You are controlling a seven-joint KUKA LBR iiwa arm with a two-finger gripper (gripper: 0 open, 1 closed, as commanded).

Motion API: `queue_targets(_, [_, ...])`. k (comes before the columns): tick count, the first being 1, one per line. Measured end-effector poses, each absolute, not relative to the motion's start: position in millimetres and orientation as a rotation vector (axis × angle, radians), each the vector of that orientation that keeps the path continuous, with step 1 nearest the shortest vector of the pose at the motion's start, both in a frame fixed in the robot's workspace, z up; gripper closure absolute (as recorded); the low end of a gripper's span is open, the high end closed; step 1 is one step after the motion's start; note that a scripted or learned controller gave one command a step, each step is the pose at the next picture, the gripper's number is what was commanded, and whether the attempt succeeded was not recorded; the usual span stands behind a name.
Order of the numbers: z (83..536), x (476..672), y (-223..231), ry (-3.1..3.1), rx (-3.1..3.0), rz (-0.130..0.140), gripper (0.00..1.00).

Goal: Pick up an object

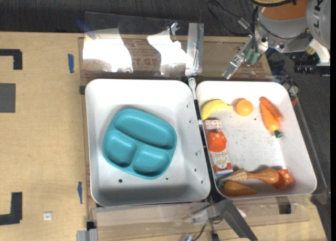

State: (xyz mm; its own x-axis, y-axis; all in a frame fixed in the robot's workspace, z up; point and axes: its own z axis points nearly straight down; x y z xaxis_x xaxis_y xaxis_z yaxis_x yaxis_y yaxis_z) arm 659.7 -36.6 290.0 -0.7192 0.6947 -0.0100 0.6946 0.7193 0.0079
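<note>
Well off to one side of my claw (237, 65) lies the big shallow white bin (105, 98) holding a teal divided plastic plate (139, 143). Below my claw, the other shallow white bin (252, 135) holds a yellow banana (212, 107), an orange carrot (270, 114) and a small round orange (243, 107). My claw hovers beyond the rim, holding nothing; how far it's open I cannot tell. I judge the orange best: nearest, with bare floor around it.

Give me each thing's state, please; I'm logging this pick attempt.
Gripper: raised beyond the right bin, holding nothing.
Blue plate: flat in the left bin.
Banana, orange, carrot, packet: lying loose.
</note>
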Motion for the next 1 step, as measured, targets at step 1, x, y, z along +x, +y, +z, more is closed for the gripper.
queue_targets(1, [181.3,627.7,44.9,2.951,1.093,0.000,1.00])
